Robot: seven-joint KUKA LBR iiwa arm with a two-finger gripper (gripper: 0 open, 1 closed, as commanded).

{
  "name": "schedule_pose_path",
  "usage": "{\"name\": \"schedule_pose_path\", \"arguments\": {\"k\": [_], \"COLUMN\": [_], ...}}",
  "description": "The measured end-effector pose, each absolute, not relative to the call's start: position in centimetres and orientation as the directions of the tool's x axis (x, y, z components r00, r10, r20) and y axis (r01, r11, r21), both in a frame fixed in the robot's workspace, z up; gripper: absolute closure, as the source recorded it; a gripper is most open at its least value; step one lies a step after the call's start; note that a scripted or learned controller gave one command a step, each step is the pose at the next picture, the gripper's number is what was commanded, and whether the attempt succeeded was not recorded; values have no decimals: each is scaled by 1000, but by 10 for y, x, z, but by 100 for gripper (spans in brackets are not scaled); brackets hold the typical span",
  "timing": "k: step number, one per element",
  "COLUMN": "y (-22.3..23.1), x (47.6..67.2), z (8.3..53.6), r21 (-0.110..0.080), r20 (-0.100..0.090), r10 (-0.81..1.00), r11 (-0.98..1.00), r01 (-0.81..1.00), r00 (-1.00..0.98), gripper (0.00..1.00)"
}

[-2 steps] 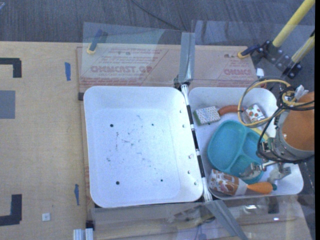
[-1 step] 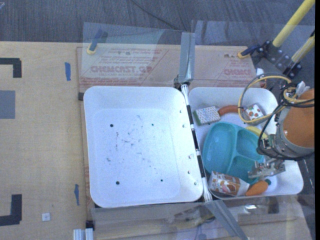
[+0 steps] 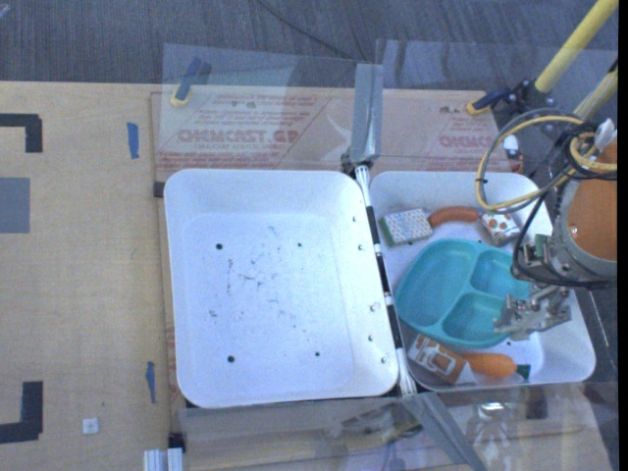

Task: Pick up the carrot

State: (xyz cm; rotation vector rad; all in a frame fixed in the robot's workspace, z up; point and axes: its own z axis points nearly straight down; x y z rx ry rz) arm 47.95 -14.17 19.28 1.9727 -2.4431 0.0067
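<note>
Grey carpet (image 3: 147, 8) runs along the top. The pale wood counter (image 3: 78, 292) carries black tape marks (image 3: 25, 130) and blue tape bits (image 3: 132, 140) at its left edge.

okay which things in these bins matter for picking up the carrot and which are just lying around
For the job:
carrot, at the right bin's near edge
gripper, over the blue plate's right side

Just lying about:
blue divided plate
sausage
grey patterned pad
brown packet
left bin

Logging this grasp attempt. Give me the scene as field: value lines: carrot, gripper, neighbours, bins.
carrot: orange, lying at near edge of right bin
gripper: above blue divided plate's right side, nothing seen between fingers
blue divided plate: centre of right bin
other items: sausage, patterned sponge, brown packet beside carrot
left bin: white, specks on floor
right bin: white
</note>
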Motion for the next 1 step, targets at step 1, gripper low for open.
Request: {"name": "schedule_pose_path", "arguments": {"k": [1], "y": [-138], "x": [480], "z": [193], "r21": [-2], "r20": [-2], "r10": [-978], "r11": [207], "r01": [-978], "r00": [-207], "gripper": [0]}}
